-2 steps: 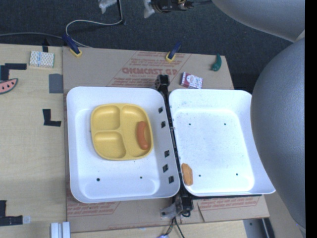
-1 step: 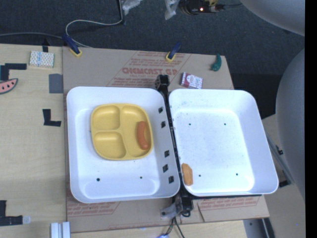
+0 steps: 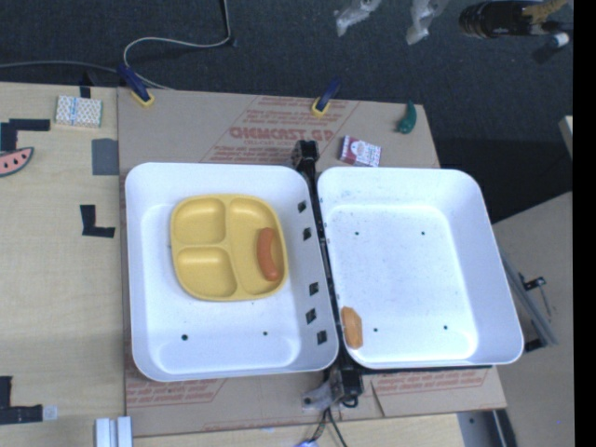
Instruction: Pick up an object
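Observation:
A yellow divided plate [image 3: 214,250] lies in the left bin [image 3: 158,343], with an orange sausage-shaped piece [image 3: 269,253] resting in its right compartment. A second small orange piece [image 3: 352,326] lies in the right bin [image 3: 466,277], against its near-left wall. My gripper [image 3: 384,21] hangs high at the top of the view, well beyond the far edge of the bins, open, with nothing between its two pale fingers [image 3: 355,12].
The bins sit on a cardboard sheet [image 3: 270,133]. A small red-and-white packet [image 3: 358,151] and a green item [image 3: 408,117] lie on it behind the right bin. Yellow clips [image 3: 325,101] hold the far edge. A cable [image 3: 177,40] loops at the top left.

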### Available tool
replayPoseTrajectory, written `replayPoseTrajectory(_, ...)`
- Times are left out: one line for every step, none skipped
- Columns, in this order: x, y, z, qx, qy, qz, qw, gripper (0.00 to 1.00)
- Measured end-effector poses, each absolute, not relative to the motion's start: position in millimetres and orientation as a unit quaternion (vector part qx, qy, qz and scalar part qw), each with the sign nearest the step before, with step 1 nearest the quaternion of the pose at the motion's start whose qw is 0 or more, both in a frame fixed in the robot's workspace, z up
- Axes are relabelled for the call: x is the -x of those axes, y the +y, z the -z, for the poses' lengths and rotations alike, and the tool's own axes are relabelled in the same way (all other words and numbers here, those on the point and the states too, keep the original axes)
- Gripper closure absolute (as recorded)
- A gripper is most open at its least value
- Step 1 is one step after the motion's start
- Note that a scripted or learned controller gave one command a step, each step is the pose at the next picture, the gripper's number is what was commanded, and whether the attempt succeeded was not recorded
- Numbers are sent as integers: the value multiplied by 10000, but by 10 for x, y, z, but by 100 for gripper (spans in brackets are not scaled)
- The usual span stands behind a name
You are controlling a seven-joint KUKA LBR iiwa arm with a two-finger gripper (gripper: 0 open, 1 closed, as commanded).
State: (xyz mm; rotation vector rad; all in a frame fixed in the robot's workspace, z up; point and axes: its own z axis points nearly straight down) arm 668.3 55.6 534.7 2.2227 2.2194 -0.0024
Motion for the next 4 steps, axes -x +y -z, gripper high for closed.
replayPoseTrajectory(-6684,573,-5345,-7073,7069,4,0,0)
replayPoseTrajectory(-6684,517,-5344,-7071,7071,7,-2,0)
replayPoseTrajectory(-6684,351,-5342,-7072,7070,7,-4,0)
replayPoseTrajectory(-6684,-192,-5344,-7072,7070,7,0,0)
